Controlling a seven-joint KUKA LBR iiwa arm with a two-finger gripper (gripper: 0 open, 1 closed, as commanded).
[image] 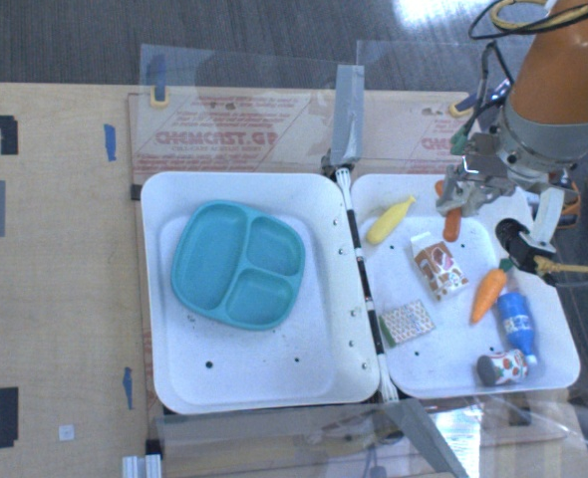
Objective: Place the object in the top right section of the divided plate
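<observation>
A teal divided plate (pixel 202 267) lies in the left bin (pixel 164 366), with one large section at its left and two smaller ones at its right; nothing lies in any of them. My gripper (pixel 457 203) hangs over the far part of the right bin (pixel 563 366). A small red-orange sausage-like piece (pixel 452 227) sits right below its tip. Whether the piece is gripped or lying on the bin floor is not visible.
The right bin also holds a yellow banana-shaped toy (pixel 389 219), a brown-and-white carton (pixel 440 269), a carrot (pixel 488 294), a blue bottle (pixel 516 325), a grey-and-red can (pixel 501 366) and a patterned flat packet (pixel 408 322). A divider wall (pixel 359 267) separates the bins.
</observation>
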